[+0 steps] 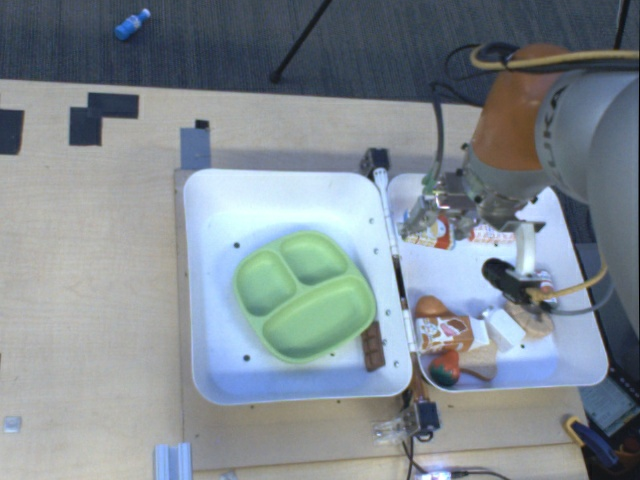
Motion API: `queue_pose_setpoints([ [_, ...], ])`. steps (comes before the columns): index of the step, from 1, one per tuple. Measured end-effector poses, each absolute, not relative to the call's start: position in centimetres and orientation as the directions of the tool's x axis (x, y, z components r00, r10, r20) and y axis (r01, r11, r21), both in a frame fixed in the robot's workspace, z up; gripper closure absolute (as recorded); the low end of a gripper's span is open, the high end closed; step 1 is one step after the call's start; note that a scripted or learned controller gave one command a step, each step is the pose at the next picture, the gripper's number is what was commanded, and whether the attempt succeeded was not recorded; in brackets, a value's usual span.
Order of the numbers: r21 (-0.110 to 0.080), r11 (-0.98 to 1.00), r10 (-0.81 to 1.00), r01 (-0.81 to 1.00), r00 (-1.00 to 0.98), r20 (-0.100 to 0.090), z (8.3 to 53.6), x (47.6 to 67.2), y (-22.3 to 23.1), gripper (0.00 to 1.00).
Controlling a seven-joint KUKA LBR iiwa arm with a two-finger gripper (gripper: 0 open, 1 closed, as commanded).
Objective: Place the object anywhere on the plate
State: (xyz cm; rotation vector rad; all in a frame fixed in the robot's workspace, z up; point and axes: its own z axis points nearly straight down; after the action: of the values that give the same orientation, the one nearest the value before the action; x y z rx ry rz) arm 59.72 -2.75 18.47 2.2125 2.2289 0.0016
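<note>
Two white bins side by side. Left bin (205, 268): one green three-compartment plate (305, 295), one brown bar (372, 348) just right of plate. Right bin (585, 353): several small items, among them a red-and-white packet (432, 233) beneath gripper (440, 213), well right of plate. Grip state impossible to tell.

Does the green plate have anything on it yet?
No: the green plate shows bare green in all three compartments; a brown bar lies beside its rim.
</note>
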Motion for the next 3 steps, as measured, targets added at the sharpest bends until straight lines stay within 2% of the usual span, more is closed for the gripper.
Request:
queue_pose_setpoints([
  [1, 0.002, 0.007, 1.0, 1.0, -0.007, 0.0, 18.5, 59.7, -2.8, 0.0],
  [2, 0.005, 0.014, 1.0, 1.0, -0.014, 0.0, 19.6, 59.8, -2.7, 1.0],
  [3, 0.004, 0.014, 1.0, 1.0, -0.014, 0.0, 19.5, 59.8, -2.7, 0.0],
])
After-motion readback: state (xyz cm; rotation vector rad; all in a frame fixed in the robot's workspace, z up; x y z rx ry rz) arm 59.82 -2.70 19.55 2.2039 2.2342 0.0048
